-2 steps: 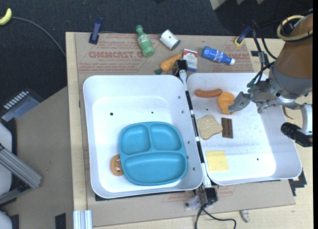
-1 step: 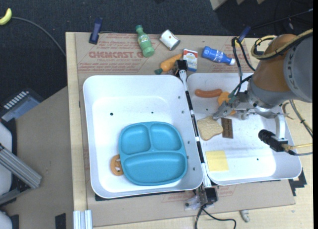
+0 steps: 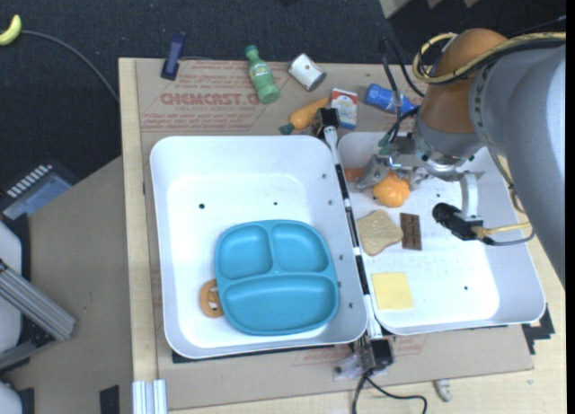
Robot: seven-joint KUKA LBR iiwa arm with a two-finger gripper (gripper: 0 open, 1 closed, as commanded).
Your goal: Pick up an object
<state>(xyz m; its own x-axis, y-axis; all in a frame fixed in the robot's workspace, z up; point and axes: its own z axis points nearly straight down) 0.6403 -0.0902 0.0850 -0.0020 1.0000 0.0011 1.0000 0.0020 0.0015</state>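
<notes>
Landmark: the orange fruit point(image 3: 392, 190) in the right bin point(image 3: 503, 309). Nearest the viewer, a yellow cheese slice point(image 3: 392, 290) lies well in front of it; a bread slice point(image 3: 378, 232) and brown bar point(image 3: 411, 231) lie just in front. The gripper point(image 3: 395, 170) sits directly above the fruit, apparently touching; its state cannot be determined. Judgement: approach complete; grasp unconfirmed, lift outstanding.

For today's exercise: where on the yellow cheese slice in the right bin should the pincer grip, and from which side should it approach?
The cheese slice lies flat on the right bin's floor, apart from the bread. Probably best to come straight down from above and pinch across two opposite straight edges; it looks thin, so there is no raised part to take.
</notes>
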